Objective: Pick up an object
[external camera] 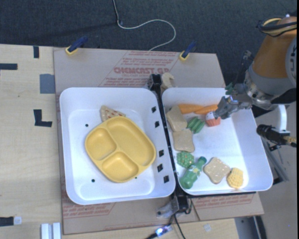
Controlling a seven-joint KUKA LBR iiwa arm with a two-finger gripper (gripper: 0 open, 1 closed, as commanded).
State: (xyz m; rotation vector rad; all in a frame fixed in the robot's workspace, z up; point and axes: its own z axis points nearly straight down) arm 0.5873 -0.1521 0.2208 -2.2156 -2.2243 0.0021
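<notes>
Green bottle (191,174) foremost; arm's hand (220,111) low over carrot (195,108).

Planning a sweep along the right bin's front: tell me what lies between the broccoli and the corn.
In the camera view, a bread slice lies between the broccoli and the corn.

Grey arm (269,81) with a broad orange band (274,49), ending in a dark metal pincer (220,111).
</notes>
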